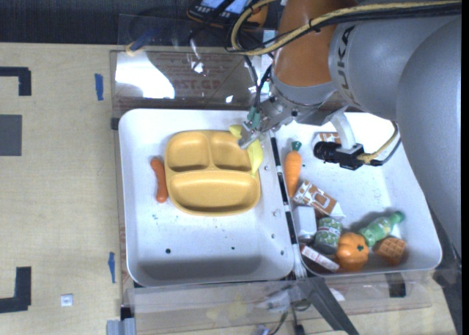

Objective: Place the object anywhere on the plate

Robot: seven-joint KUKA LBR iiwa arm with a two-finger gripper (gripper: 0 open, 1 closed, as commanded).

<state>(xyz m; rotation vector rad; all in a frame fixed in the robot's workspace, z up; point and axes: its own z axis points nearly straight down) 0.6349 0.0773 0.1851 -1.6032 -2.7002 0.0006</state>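
Camera view: wooden bench (58, 201) bears two white bins (139, 179).

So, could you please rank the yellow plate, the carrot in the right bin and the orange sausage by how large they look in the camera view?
1. Yellow plate, by far the largest.
2 and 3. Carrot and orange sausage: they look alike in length, the carrot thicker at its top, so I would not rank them.

Grey KUKA arm (396, 55) with an orange band (308, 33) and yellow-black cables (322, 22).
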